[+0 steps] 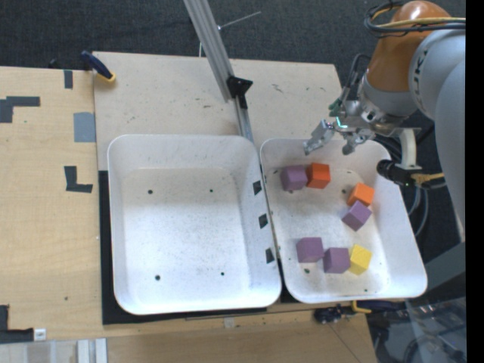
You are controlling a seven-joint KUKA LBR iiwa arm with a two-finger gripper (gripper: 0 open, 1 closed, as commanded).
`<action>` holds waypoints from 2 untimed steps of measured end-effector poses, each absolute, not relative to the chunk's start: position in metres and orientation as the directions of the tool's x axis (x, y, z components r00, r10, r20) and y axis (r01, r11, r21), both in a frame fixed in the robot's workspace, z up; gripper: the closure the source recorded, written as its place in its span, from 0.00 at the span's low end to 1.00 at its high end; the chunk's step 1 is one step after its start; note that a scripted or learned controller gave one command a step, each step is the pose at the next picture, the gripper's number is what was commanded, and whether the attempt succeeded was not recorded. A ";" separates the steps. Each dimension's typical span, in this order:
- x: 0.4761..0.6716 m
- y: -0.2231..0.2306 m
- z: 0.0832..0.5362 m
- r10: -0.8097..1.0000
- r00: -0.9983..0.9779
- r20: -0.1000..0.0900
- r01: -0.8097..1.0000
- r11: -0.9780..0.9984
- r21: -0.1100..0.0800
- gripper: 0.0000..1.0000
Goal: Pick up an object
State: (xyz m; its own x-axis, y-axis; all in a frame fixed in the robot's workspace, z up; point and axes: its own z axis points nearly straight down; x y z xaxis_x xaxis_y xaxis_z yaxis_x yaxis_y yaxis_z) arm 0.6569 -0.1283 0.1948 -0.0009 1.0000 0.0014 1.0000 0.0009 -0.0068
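We see the grey arm [435,66] reach in from the right, its orange band [401,40] high near the top corner and the wrist bent down toward the far rim of the right bin [404,267]. The gripper [333,141] hangs over that rim with its two fingers spread apart and nothing between them. Just below it in the bin lie a purple block [293,178] touching an orange block [319,175]; further toward us sit another orange block [361,194], three more purple ones and a yellow block [361,259]
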 end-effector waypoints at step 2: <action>0.648 -0.125 0.149 1.000 -0.002 -0.001 1.000 0.002 -0.006 0.00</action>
State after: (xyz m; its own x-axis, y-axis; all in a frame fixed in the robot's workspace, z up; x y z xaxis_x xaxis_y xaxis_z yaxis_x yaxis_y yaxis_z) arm 0.6482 -0.1248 0.1490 -0.0016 1.0000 -0.0005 1.0000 0.0016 -0.0063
